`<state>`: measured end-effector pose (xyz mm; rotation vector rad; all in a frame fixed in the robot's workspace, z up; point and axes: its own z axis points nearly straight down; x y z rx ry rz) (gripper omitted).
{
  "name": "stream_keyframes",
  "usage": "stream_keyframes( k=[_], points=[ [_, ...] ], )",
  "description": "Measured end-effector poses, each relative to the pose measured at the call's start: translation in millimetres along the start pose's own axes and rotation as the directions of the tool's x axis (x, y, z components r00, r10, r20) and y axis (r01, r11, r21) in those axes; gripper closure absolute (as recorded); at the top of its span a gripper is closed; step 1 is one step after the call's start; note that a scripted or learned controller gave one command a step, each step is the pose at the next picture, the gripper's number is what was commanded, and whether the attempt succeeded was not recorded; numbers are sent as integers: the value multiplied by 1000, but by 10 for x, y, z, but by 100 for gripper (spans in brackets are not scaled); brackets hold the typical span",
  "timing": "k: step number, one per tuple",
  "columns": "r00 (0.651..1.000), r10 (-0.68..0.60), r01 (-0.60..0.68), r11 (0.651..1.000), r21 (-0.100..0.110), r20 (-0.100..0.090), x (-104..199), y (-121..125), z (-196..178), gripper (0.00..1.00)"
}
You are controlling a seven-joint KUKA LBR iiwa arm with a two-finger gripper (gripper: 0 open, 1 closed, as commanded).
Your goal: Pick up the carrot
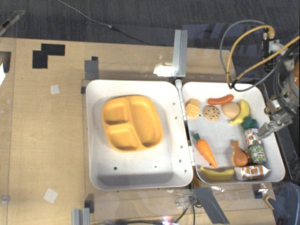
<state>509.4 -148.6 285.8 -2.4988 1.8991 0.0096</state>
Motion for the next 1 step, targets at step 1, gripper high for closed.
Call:
stream_keyframes(
  k=[1],
  points=[
    [983, -183, 183, 983, 9, -14, 423, -109, -1258, 100]
  ],
)
